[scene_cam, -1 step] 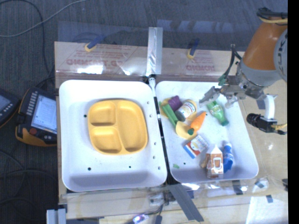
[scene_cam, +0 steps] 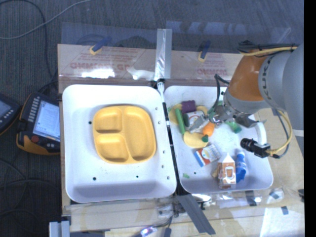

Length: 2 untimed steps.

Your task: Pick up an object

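Two shallow white bins sit side by side: the left bin (scene_cam: 74, 147) carries one yellow compartment tray (scene_cam: 124, 133) with three wells, and the right bin (scene_cam: 256, 174) holds the loose clutter. In that right bin lie one purple block (scene_cam: 188, 106), one green stick (scene_cam: 180, 121) lying lengthwise beside the bins' shared wall, one yellow banana-like piece (scene_cam: 194, 140) near the middle, one small orange piece (scene_cam: 209, 129), one small white packet with red and blue print (scene_cam: 207, 155), one small carton (scene_cam: 226, 174) standing near the front, and one blue bottle (scene_cam: 240, 165) just beside that carton. A green bit (scene_cam: 234, 128) lies close under the wrist. The arm (scene_cam: 266, 83) reaches in from the right, its orange band over the bin's far right corner, and it hides part of the pile. The gripper (scene_cam: 210, 120) sits low among the crowded items between the purple block and the orange piece; how it is set cannot be told. A handheld pendant (scene_cam: 42, 120) rests left of the bench.
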Motion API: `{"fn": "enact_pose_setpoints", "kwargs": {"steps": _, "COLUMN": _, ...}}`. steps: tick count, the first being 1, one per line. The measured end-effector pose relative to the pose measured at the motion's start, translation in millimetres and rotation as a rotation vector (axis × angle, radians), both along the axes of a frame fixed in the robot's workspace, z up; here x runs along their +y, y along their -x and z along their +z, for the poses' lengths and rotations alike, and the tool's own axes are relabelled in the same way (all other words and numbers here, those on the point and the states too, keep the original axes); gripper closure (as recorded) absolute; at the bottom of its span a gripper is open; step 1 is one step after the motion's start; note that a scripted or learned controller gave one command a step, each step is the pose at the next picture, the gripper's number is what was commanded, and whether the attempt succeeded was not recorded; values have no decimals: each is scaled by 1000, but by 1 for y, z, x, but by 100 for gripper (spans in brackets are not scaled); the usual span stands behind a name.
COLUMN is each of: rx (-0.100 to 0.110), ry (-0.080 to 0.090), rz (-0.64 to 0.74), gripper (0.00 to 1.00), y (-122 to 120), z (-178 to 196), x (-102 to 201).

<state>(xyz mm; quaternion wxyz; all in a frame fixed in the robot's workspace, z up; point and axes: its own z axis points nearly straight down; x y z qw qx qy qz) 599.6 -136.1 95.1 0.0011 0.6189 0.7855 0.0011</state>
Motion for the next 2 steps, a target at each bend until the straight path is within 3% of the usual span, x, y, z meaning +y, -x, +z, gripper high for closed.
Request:
{"fn": "enact_pose_setpoints", "kwargs": {"steps": 1, "rx": 2, "ry": -2, "rz": -1, "gripper": 100, "y": 0, "z": 8, "x": 0}}
{"fn": "enact_pose_setpoints", "kwargs": {"steps": 2, "rx": 4, "ry": 1, "rz": -72, "gripper": 100, "y": 13, "z": 106, "x": 57}}
